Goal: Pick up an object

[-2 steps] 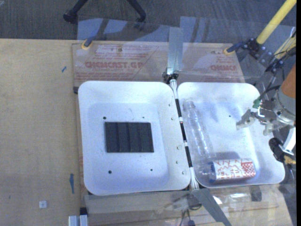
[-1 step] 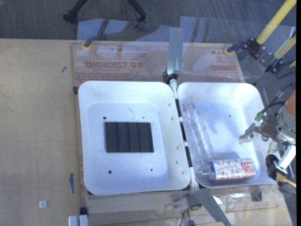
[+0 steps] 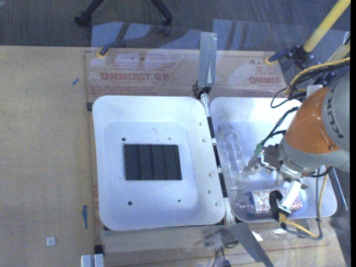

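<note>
A clear plastic bottle (image 3: 231, 154) lies lengthwise along the left side of the right bin (image 3: 250, 107). A small can with a blue and red label (image 3: 256, 202) lies on its side at the front of that bin. My gripper (image 3: 257, 161) hangs low over the middle of the right bin, just right of the bottle's lower half and above the can. The wrist hides most of it. Nothing shows between its fingers.
A flat black ridged panel (image 3: 152, 162) lies in the middle of the left bin (image 3: 111, 113). A narrow divider (image 3: 214, 149) separates the two bins. The arm's orange band (image 3: 314, 127) covers the right bin's right half.
</note>
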{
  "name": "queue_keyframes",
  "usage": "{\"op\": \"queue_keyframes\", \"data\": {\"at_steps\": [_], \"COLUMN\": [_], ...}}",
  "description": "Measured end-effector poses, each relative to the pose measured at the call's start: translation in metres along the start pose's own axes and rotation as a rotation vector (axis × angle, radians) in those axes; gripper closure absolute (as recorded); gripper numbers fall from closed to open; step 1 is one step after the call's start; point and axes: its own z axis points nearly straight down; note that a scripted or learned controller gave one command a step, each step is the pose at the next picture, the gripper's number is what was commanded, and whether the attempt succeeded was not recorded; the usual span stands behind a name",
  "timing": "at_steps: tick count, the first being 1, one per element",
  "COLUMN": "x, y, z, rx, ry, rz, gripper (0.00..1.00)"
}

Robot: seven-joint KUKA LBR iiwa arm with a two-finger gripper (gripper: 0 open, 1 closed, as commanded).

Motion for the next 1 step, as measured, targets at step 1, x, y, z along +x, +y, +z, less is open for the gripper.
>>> {"op": "queue_keyframes", "data": {"at_steps": [1], "x": [-0.0179], "y": [0.0508], "z": [-0.0718], "rx": [0.005], "ry": [0.003], "rz": [0.026], "gripper": [0.0]}}
